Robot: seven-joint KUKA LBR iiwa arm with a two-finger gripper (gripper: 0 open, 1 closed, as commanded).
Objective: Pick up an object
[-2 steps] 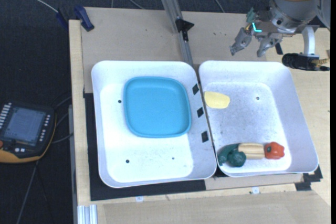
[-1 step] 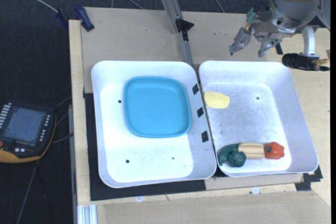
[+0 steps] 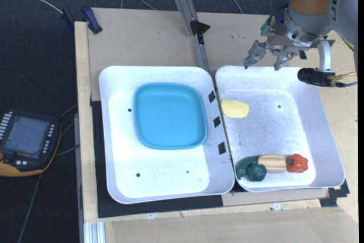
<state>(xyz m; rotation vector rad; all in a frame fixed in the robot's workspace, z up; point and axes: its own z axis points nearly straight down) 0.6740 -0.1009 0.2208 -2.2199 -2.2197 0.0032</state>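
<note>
My gripper [image 3: 264, 61] hangs above the far rim of the right bin [image 3: 318, 122], its two dark fingers spread apart and nothing between them. In that bin a yellow lemon-shaped piece [image 3: 235, 108] lies near the left wall. Along the near wall lie a dark green object [image 3: 251, 170], a tan cylinder [image 3: 272, 164] and a red piece [image 3: 296, 163], touching in a row. The left bin [image 3: 114, 122] holds a flat blue plate [image 3: 169, 115].
A slanted metal pole [image 3: 183, 3] rises behind the bins and ends at a clamp near their shared wall. Cables run over the dark floor behind the bench. A handheld pendant [image 3: 25, 139] lies at the far left.
</note>
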